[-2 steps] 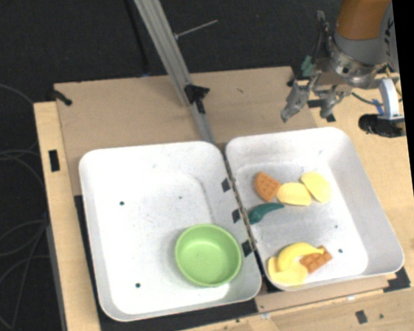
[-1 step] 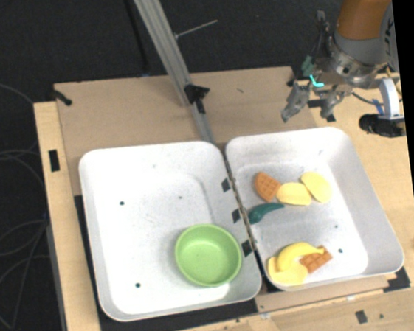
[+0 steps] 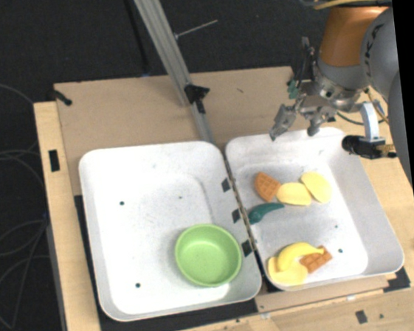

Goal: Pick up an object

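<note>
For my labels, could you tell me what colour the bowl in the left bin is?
Light green bowl, seen in the camera view.

Teal object (image 3: 265, 211) partly under the bin divider (image 3: 232, 195), identity unclear.

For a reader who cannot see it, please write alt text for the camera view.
A grey robot arm with an orange band holds its open two-finger gripper, holding nothing, above the far edge of the right white bin, which holds yellow and orange toy food pieces. The left white bin holds a round green plastic bowl.
</note>
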You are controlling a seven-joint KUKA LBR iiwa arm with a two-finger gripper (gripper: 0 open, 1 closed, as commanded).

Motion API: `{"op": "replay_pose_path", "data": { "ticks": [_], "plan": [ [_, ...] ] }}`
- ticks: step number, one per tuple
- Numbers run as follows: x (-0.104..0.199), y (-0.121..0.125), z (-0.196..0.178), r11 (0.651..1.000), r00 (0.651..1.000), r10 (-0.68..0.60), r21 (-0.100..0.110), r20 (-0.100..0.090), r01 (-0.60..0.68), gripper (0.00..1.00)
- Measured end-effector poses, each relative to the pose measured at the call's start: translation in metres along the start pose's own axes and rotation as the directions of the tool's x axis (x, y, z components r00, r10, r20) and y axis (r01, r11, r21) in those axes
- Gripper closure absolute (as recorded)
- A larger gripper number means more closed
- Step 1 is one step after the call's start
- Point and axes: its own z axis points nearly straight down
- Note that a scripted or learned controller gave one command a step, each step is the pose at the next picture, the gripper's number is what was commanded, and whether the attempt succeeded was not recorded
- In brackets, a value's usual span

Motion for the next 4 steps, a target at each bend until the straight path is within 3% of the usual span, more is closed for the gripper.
{"op": "replay_pose_path", "data": {
  "ticks": [2,3,4],
  "plan": [
    [-0.002,-0.002,0.114,1.0,1.0,0.003,-0.001,0.001,-0.003,0.0],
    [-0.003,0.0,0.098,1.0,1.0,0.001,-0.009,0.004,-0.001,1.0],
    [-0.007,-0.003,0.052,1.0,1.0,0.005,-0.01,-0.001,-0.005,1.0]
  ]
}}
